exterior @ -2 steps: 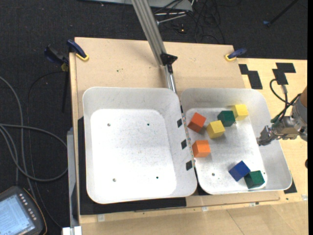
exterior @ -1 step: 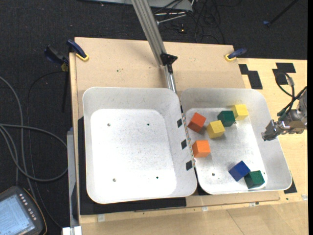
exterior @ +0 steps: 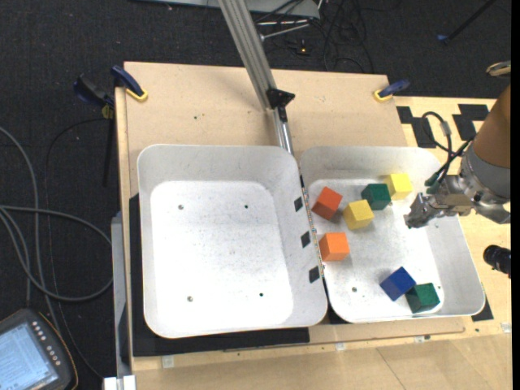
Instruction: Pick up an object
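Observation:
The right bin [exterior: 455, 250] holds several small blocks. Two orange blocks [exterior: 327, 202] [exterior: 334, 246] lie near its left wall. Two yellow blocks [exterior: 359, 214] [exterior: 399, 184] and a dark green block [exterior: 376, 195] sit toward the back. A blue block [exterior: 397, 283] and a green block [exterior: 422, 296] rest by the front edge. My gripper [exterior: 419, 216] hangs over the bin's right part, right of the yellow and green cluster, with no block seen between its tips.
The left bin [exterior: 162, 218] stands beside the right one. A metal pole [exterior: 252, 55] slants down from the back to the bins' shared edge. Clamps [exterior: 130, 84] [exterior: 392, 90] sit at the bench's far corners. Cables lie on the floor to the left.

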Tool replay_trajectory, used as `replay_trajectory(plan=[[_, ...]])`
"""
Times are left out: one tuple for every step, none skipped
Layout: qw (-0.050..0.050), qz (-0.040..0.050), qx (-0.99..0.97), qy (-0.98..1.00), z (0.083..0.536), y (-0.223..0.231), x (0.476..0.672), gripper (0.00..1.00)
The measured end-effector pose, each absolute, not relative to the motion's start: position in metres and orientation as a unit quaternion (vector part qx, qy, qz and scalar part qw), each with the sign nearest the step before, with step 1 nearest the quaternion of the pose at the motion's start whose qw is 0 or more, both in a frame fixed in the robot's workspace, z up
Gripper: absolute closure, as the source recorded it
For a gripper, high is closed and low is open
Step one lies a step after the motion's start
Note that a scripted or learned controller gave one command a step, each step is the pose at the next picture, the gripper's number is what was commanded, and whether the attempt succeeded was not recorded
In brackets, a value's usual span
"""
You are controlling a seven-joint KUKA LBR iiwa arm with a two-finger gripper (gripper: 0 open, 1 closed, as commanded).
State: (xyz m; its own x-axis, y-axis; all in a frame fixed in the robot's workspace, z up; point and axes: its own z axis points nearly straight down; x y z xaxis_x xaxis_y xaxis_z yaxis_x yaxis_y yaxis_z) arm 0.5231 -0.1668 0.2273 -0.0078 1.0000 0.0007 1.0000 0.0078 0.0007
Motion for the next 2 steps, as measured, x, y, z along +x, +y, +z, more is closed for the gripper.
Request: replay_trajectory(plan=[[-0.001, -0.001, -0.704, -0.71, 0.229, -0.122, 0.541, 1.0], [-0.001, -0.0012, -0.704, -0.71, 0.236, -0.075, 0.546, 1.0]])
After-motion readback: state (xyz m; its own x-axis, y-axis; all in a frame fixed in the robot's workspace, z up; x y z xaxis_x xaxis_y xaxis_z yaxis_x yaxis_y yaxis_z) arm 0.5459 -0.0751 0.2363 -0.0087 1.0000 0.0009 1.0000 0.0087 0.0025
